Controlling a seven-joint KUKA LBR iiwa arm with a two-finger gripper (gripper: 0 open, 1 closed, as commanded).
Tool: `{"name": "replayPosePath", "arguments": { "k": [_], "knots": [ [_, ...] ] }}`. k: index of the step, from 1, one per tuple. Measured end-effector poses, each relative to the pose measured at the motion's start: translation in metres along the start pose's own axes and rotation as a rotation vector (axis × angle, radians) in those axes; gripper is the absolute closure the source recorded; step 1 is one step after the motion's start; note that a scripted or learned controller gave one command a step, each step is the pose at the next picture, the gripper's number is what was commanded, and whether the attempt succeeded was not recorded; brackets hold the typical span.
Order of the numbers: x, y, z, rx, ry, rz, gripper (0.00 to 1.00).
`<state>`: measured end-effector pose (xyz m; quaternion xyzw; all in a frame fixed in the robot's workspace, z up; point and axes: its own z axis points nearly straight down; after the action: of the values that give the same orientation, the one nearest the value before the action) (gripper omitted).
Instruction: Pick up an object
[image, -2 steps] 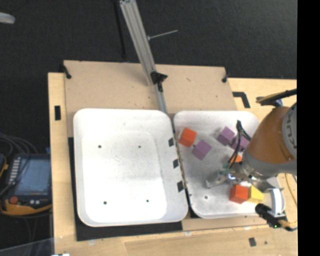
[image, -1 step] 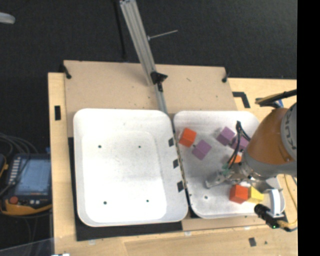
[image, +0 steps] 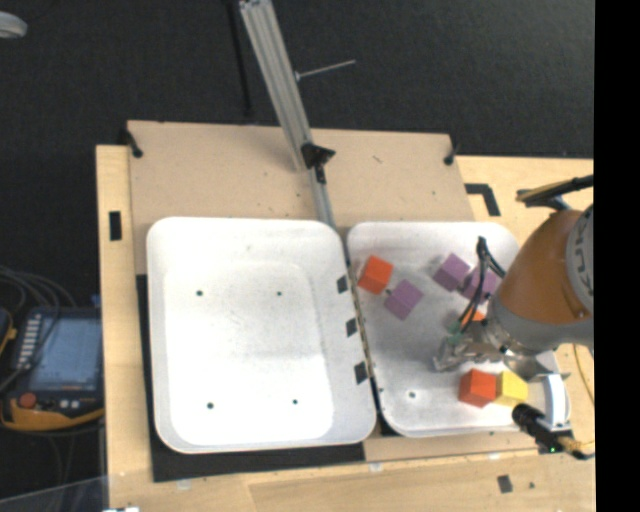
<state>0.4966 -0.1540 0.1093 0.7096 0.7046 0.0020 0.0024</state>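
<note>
the grey arm with its orange band reaches into the right shallow white bin on the wooden table; its jaws hang low over the bin floor — i cannot tell how wide they stand. just below them sit an orange cube and a yellow block, touching. further up lie another orange cube and two purple cubes — the left white bin is beside.

We see the arm over the right bin, its gripper low among two orange cubes, purple blocks and a yellow one.
</note>
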Motion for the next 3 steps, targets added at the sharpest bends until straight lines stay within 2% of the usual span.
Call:
{"name": "replayPosePath", "arguments": {
  "k": [2, 3],
  "knots": [
    [0.008, 0.014, -0.098, -0.001, -0.001, -0.011, 1.00],
    [0.008, 0.016, -0.128, 0.000, -0.001, -0.012, 1.00]
  ]
}}
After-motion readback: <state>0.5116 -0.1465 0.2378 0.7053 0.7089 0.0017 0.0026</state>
